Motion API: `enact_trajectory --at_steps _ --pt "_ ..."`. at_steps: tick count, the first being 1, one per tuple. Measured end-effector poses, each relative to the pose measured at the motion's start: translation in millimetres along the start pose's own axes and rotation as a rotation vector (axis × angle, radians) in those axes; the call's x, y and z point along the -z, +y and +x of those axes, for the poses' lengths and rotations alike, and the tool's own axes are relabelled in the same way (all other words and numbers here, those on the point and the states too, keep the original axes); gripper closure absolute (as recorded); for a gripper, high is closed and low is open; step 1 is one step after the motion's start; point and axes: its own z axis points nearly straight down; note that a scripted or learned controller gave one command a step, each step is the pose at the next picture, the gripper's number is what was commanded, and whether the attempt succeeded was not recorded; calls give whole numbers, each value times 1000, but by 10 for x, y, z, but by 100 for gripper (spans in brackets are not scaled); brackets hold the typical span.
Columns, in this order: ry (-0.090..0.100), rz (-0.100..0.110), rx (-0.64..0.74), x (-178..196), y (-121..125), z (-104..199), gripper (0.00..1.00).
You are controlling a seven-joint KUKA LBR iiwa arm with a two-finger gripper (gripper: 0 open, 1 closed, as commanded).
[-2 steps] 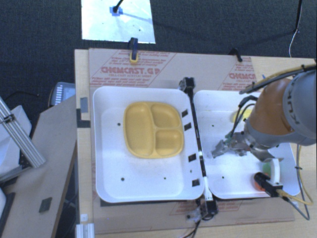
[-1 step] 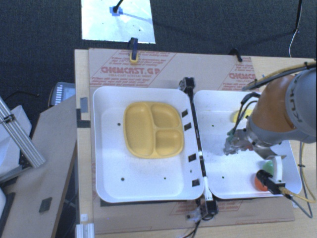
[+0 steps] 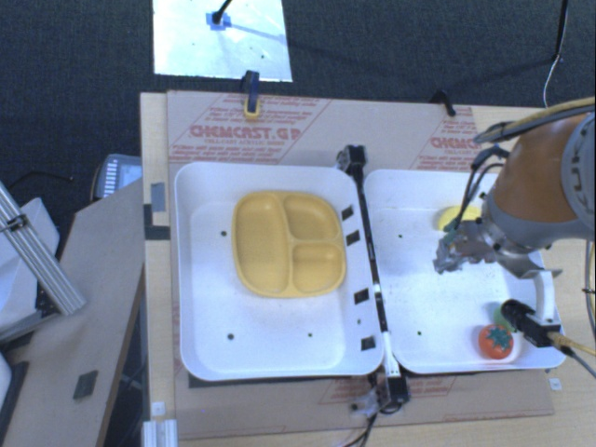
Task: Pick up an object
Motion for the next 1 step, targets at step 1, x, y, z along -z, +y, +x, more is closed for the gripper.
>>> enact_trajectory --at_steps 1 --pt "0 0 0 475 104 -6 100"
